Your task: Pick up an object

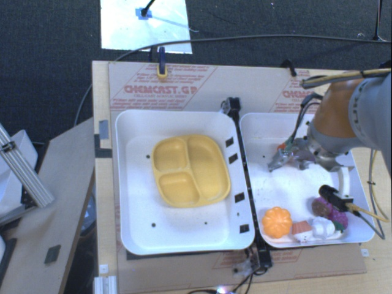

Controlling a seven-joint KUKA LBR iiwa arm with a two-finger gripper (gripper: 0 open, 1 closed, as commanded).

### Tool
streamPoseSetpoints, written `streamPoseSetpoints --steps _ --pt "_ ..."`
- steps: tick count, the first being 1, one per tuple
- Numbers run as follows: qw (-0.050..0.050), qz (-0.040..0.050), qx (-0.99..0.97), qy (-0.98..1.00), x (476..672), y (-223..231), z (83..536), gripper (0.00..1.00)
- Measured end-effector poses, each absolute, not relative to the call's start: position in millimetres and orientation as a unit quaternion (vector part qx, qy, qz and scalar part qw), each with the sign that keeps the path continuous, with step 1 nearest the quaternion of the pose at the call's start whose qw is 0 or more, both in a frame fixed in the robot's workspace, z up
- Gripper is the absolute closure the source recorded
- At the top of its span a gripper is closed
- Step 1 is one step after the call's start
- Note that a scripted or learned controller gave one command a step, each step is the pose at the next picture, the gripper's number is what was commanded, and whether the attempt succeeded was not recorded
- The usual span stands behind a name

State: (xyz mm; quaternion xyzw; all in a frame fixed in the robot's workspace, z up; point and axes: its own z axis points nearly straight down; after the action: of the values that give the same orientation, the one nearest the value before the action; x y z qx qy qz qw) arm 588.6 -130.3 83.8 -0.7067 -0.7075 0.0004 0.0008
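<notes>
You have a yellow divided plate (190, 171) in the left bin (135, 225). In the right bin (263, 127), the orange toy pumpkin (277, 222) sits near the front, the gripper (283, 158) low behind it; I cannot tell its jaws' state.

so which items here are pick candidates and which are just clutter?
Pick candidates, right bin:
- orange pumpkin toy
- purple grape bunch
- small white and pink toys
- gripper hovers above this bin

Not in play:
- yellow divided plate, left bin
- blue clamp on the board
</notes>
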Motion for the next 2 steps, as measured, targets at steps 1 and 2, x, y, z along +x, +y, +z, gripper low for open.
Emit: streamPoseSetpoints --steps 1,2 --pt "-0.002 -0.0009 -0.707 -0.707 590.0 -131 97 1.00" --pt "-0.003 -0.0018 -0.707 -0.707 589.4 -141 155 1.00"
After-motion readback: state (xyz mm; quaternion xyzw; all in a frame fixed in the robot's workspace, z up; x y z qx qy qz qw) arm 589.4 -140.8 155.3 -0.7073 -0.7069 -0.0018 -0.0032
